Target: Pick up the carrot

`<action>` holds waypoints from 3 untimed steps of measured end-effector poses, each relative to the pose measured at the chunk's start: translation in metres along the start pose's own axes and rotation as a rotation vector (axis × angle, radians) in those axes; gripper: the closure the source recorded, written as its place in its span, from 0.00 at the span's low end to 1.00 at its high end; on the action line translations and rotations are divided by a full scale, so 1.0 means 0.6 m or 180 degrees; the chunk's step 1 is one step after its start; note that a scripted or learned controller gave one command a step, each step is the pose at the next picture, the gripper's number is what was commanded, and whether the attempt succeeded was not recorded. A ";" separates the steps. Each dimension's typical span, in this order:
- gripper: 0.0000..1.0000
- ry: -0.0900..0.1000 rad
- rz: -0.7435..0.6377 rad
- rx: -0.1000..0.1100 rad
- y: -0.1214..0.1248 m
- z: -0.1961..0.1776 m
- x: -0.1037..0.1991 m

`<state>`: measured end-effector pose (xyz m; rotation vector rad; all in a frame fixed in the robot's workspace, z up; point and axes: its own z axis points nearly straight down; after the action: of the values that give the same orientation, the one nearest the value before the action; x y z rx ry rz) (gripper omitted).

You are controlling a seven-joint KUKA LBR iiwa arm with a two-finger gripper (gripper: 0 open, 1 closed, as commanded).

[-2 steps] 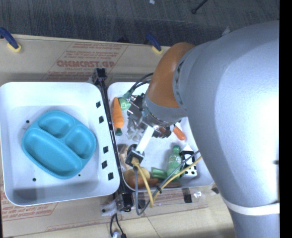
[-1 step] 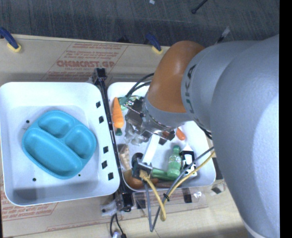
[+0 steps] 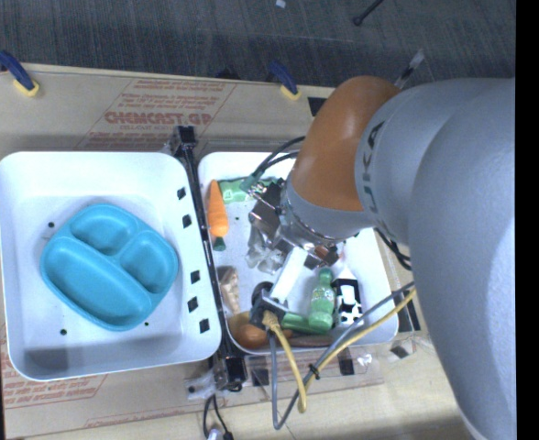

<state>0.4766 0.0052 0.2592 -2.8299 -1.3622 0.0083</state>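
Against the left wall of the right bin [image 3: 377, 246], hard by the divider where the two bins meet, the carrot [image 3: 217, 211] lies on the white floor with its green top end pointing toward the near side. In the camera view nothing grips it: it rests free, so the pick is not yet made.

The gripper [image 3: 268, 238] hangs just right of the carrot, low over the same bin, under the arm's orange band [image 3: 338, 149]. Its metal parts are a blurred tangle from this angle, and I cannot tell whether it stands apart or together; no object shows within it.

Nearer than the carrot, further along the same wall, sit a pale tan block [image 3: 228, 285] and a round brown item [image 3: 247, 331] in the near corner. A green bottle [image 3: 320, 308] lies right of those. Across the divider from the carrot, the left bin [image 3: 22, 177] holds a blue divided plate [image 3: 110, 262].

By my reading, the approach is roughly done; what remains is shifting over the carrot, descending, closing and lifting.
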 end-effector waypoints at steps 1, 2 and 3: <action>1.00 0.0002 0.1180 0.0017 0.009 -0.098 -0.013; 1.00 -0.0022 0.1878 0.0016 -0.061 -0.029 0.094; 1.00 -0.0037 0.1861 0.0030 -0.060 -0.045 0.094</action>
<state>0.4837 0.0720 0.2860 -3.1004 -0.4885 0.0307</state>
